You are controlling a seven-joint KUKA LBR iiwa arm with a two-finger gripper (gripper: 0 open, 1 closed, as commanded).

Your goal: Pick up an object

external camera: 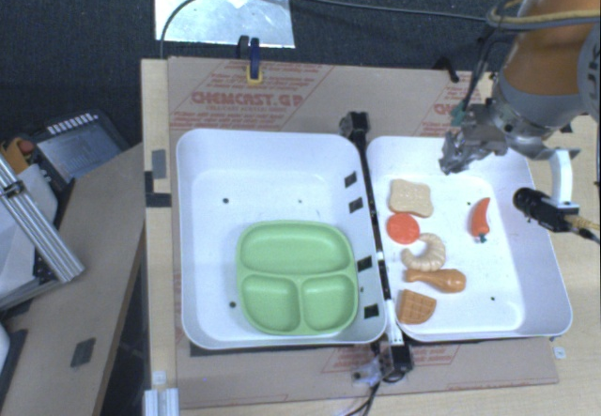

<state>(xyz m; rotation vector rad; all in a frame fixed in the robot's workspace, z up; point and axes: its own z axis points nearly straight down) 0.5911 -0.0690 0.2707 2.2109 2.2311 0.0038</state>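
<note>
Right bin (526, 311): six toy foods | left bin (207, 208): one green tray (296, 275) | gripper (454, 159) (state unclear)

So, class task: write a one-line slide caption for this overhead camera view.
Gripper over the right bin of toy foods; green divided plate in the left bin.

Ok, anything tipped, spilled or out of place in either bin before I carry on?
Nothing stands out. The green three-compartment plastic plate lies flat in the left white bin. The toy foods, among them a red chilli pepper and an orange drumstick, lie inside the right white bin. The claw hangs above that bin's far edge.
</note>
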